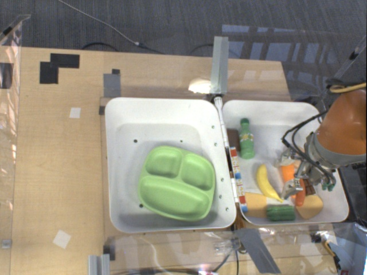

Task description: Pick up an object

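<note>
My gripper hangs low over the right part of the right bin, under the orange-banded wrist. It sits right above a cluster of toy foods: an orange piece at its left and a red-orange piece just below it. A banana lies a little to its left. A dark green piece, a tan piece and a yellow wedge lie along the bin's near wall. A green bottle lies farther back. Nothing visibly hangs from the gripper.
The left bin holds a light green divided plate. A brown bar lies against the wall between the bins. Black cables loop from the wrist over the right bin. A metal post stands behind the bins.
</note>
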Motion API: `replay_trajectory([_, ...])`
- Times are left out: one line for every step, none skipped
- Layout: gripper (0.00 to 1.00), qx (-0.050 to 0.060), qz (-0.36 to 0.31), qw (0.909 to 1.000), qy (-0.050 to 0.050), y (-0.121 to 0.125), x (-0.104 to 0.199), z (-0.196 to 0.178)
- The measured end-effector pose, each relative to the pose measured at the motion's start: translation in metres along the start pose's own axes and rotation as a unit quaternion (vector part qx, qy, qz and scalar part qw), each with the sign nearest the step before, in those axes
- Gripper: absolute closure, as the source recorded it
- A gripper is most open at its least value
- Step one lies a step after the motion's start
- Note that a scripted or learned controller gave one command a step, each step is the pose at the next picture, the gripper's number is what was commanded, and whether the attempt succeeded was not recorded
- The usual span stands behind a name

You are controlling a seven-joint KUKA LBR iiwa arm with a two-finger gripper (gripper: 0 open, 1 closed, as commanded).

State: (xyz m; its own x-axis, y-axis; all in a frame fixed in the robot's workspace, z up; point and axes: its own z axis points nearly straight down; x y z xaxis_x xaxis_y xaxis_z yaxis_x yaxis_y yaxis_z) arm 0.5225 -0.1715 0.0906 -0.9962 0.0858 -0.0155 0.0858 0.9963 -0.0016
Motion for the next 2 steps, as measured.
replay_trajectory([1.00,0.001,-0.003,1.0000,-0.008,0.001,-0.006,-0.015])
replay_trajectory([1.00,-0.001,-0.185,0.9827,0.003,0.007,0.033,-0.059])
